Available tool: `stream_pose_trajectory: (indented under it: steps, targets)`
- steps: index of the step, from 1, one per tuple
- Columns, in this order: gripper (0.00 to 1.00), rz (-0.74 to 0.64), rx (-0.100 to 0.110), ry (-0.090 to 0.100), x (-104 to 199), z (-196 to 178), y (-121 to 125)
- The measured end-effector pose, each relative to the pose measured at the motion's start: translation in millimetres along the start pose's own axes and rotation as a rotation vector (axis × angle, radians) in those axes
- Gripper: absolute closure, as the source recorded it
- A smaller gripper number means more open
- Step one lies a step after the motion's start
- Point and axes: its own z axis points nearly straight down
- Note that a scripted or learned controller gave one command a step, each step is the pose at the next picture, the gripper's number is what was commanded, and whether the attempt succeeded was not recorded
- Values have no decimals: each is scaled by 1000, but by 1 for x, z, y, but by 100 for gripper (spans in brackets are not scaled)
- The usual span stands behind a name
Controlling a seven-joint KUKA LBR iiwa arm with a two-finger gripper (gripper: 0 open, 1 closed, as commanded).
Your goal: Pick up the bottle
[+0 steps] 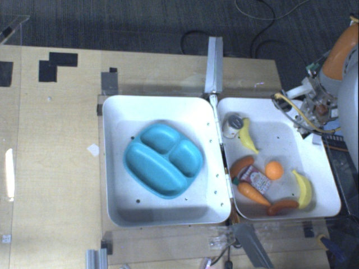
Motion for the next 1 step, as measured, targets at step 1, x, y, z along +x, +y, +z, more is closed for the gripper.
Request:
stream_pose_trajectory:
  steps: [1]
  targets:
    - [100,-16,-6,-3,-1,-91,4]
